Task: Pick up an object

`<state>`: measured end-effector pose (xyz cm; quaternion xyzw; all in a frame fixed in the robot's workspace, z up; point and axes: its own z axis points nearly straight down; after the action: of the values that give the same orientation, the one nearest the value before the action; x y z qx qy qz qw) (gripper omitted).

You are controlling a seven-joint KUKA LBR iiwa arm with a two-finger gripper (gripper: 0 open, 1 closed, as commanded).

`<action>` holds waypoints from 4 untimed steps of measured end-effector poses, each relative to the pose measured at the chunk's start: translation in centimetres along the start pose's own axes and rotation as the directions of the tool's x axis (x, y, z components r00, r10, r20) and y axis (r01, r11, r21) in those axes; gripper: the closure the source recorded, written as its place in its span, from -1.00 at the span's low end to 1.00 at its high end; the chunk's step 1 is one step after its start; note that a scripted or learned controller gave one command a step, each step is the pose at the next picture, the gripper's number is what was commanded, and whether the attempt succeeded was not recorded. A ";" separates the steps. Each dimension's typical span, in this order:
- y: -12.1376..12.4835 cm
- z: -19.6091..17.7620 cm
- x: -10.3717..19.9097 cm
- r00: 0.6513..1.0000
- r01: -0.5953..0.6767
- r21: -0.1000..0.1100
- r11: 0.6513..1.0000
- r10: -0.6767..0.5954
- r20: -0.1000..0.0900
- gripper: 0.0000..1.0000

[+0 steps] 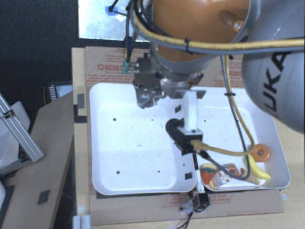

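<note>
My gripper (147,98) hangs over the far part of the left white bin (128,151), near that bin's back wall, with bare bin floor below it. In the near right corner of the right bin (282,171) lie an orange ring (261,152), a yellow banana (256,169) and an orange and white packet (218,175). The gripper is well to the left of these three, and none of them touches it. The arm's orange band and grey body cover much of the right bin's far part.
Both bins rest on a cardboard sheet (102,66) on the bench. A metal rail (19,132) leans at the far left, beyond the bench edge. A low wall separates the two bins (194,168).
</note>
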<state>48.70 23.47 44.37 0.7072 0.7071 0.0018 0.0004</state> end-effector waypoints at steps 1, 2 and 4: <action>0.0 -1.1 0.0 1.000 -0.001 -0.001 1.000 0.001 -0.001 1.00; -0.3 13.6 -0.1 1.000 0.000 0.016 1.000 0.000 0.008 1.00; 1.8 26.9 -2.9 1.000 -0.001 0.001 1.000 0.001 0.001 1.00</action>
<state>50.54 20.66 17.45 0.7075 0.7067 0.0011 0.0005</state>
